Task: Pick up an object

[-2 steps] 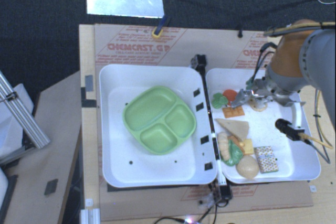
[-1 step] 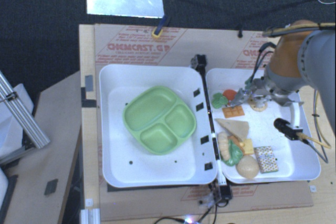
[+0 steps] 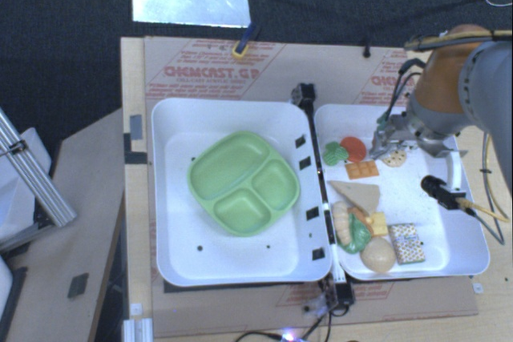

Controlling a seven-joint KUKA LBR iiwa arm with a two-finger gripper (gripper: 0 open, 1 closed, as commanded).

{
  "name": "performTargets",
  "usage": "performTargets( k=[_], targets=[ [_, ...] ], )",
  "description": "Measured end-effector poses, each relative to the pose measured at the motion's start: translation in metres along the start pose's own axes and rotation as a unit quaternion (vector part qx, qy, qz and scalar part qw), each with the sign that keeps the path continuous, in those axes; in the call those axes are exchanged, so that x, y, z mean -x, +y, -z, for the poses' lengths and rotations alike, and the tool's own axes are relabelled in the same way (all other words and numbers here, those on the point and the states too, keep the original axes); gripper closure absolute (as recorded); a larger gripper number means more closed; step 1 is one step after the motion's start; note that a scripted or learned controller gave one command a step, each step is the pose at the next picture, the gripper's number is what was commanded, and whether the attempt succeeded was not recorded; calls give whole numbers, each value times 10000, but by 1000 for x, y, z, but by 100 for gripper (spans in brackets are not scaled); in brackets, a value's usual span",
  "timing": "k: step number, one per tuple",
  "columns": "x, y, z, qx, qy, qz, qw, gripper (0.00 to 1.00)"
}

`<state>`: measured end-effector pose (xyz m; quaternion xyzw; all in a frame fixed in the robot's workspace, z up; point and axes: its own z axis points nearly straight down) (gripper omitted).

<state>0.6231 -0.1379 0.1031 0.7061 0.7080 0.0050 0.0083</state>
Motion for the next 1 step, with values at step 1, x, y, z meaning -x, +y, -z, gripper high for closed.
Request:
performTargets(
  k=[1],
  targets=[
    [1,10,47,-58,16,12,10000,100]
  ],
)
